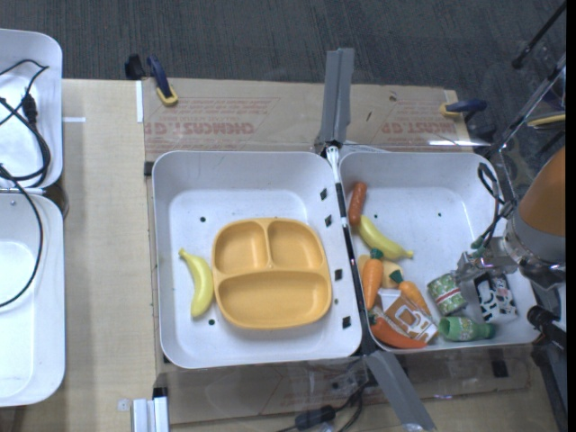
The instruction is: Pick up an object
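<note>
- Two shallow white plastic bins side by side on a pale wooden worktop (99, 241): left bin (175, 196), right bin (423, 174).
- In the left bin, a yellow-orange three-compartment plastic plate (270, 273) in the middle, and a yellow toy banana (199, 282) just beside its left edge, apart from it.
- In the right bin, a cluster along the left wall and front: a slim orange-red toy pepper (357, 202) at the back, a second yellow banana (382, 240) below it, an orange toy carrot (372, 280), a small printed brown-and-white packet (404, 317), a red curved piece (393, 335) under the packet.
- Further right, a small green-and-white printed can (445, 291), a green bottle lying on its side (465, 329), and a black-and-white patterned carton (493, 300).
- Grey arm with orange band (549, 201) at the right side, pincer (481, 264) low over the right bin, just above the can and the carton.
- Pincer state: cannot tell, too small and cluttered by cables to judge; nothing clearly seen between the tips.
- Step in hand, as a judgement: descent onto a target, most likely the can or the carton; no pick yet.
- Next move calls for centring on one item, closing firmly, then a straight lift clear of the bottle and the bin wall.
- Risk: crowded neighbours, easy to nudge or to catch two at once.
</note>
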Controlling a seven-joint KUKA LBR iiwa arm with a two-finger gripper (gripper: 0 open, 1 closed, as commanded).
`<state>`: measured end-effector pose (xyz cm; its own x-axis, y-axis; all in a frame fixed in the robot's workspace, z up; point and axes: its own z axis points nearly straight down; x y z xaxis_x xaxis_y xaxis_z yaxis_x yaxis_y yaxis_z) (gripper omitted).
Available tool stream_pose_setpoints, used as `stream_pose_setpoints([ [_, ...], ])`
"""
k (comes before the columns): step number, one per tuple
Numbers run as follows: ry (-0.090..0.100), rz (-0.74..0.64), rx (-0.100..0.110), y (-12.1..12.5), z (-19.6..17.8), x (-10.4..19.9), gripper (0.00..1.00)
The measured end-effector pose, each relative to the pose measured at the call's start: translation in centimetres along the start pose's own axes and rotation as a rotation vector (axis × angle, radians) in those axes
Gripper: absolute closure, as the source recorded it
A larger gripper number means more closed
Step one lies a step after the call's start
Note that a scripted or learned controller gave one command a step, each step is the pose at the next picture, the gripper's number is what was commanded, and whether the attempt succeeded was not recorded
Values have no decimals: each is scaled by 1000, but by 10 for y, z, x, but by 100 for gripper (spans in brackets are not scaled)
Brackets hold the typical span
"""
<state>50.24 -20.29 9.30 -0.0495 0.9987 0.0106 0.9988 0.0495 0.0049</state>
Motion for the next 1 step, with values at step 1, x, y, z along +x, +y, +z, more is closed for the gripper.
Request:
stream_pose_setpoints([
  [1, -11, -47, 5, 7, -46, 38, 0],
])
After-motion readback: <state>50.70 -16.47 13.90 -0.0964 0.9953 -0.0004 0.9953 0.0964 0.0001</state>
